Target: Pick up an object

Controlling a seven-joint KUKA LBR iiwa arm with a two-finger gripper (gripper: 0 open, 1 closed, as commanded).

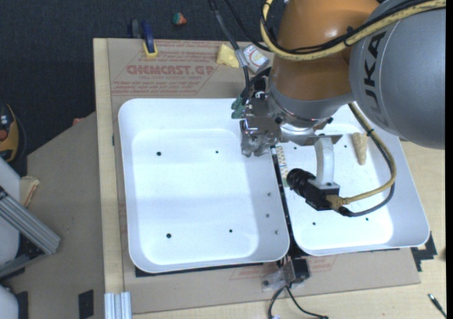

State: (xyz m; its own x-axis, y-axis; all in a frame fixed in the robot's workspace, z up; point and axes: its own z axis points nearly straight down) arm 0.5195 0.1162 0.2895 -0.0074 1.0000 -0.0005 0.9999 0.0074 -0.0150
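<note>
My gripper (253,142) hangs low over the right edge of the left bin (191,190), close to the divider between the two bins. The orange and grey wrist hides most of it from above. A small green bit (238,105) shows at the gripper's left side; I cannot tell whether it is a loose object or part of the tool. A tan wedge-shaped piece (360,148) lies in the right bin (368,229), to the right of the gripper and apart from it. The arm covers much of the right bin's back half.
A yellow scrap (228,56) lies on the brown board behind the bins, and a blue clamp (148,36) grips the board's far edge. A small green and red item (180,19) sits on the dark floor beyond.
</note>
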